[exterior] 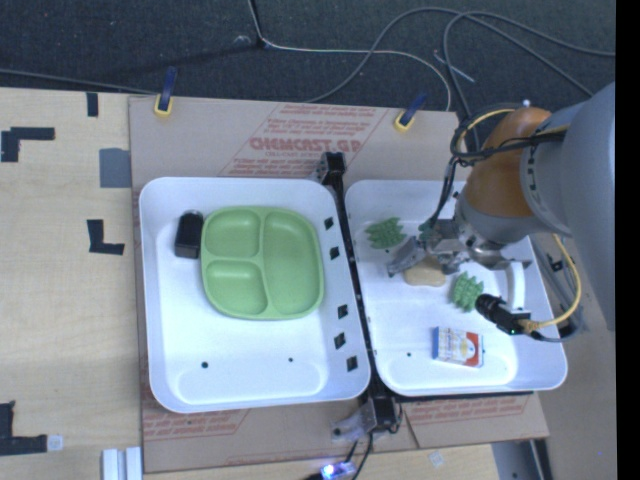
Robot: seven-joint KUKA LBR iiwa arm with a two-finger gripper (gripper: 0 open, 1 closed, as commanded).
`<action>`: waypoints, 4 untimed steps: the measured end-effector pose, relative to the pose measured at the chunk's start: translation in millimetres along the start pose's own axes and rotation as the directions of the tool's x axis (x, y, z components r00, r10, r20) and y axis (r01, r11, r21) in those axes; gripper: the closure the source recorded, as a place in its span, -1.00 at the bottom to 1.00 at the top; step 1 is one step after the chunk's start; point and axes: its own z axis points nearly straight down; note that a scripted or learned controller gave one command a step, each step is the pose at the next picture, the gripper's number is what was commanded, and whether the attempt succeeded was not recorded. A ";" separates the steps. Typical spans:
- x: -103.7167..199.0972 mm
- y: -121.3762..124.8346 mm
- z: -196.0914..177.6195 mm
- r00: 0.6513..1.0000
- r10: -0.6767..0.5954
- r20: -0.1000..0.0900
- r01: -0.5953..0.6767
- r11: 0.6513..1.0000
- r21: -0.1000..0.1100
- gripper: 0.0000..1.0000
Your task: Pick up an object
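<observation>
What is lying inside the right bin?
In the right bin: two green toys, a tan piece, a small card. The gripper covers whatever lies beneath it.

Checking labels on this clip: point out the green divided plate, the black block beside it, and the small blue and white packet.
green divided plate (263,264), camera view, central ridge
black block (188,235), camera view, top face
blue and white packet (458,347), camera view, middle of its face
</observation>
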 end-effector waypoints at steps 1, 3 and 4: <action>0.7 1.9 -12.1 1.000 -0.001 0.000 0.001 1.000 -0.006 1.00; -1.5 9.1 -115.0 1.000 -0.001 -0.003 0.001 1.000 -0.002 1.00; 6.5 17.4 -168.5 1.000 -0.002 -0.004 0.002 1.000 -0.002 1.00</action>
